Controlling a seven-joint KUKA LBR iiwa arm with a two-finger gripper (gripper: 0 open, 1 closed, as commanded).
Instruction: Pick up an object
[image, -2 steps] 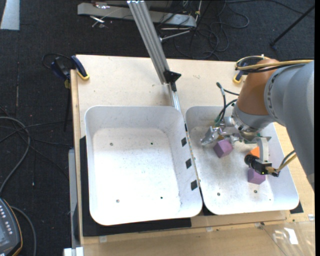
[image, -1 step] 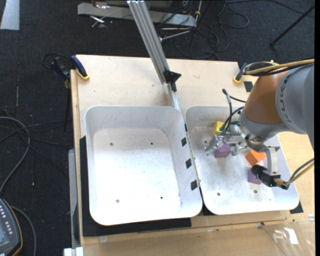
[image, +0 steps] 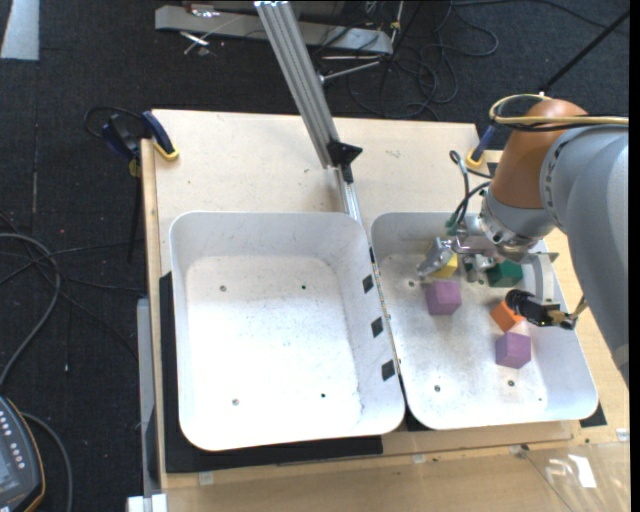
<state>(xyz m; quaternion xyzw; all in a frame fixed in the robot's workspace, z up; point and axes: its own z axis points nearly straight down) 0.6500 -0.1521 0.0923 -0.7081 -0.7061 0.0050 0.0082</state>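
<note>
You have two white bins on the wooden bench (image: 250, 160): the left bin (image: 200, 240) and the right bin (image: 560, 395), which holds all the blocks. A slanted aluminium rail (image: 300, 80) comes down from the top and ends at the seam between the bins, and a blue and yellow clamp (image: 155, 135) sits at the bench's far left corner.

The arm (image: 580, 190) reaches in from the right, and its gripper (image: 450, 258) hangs low over the far part of the right bin. A yellow block (image: 447, 264) sits right at the gripper's tip, partly hidden, so you cannot tell whether the jaws are apart or closed on it.

Just in front of the gripper lies one purple cube (image: 443, 297), close beside it. A second purple cube (image: 513, 349) lies nearer the front, well apart. An orange block (image: 505, 315) sits between them to the right, and a green block (image: 508, 270) is tucked under the wrist.

Count: two purple, one yellow, one orange, one green.
</note>
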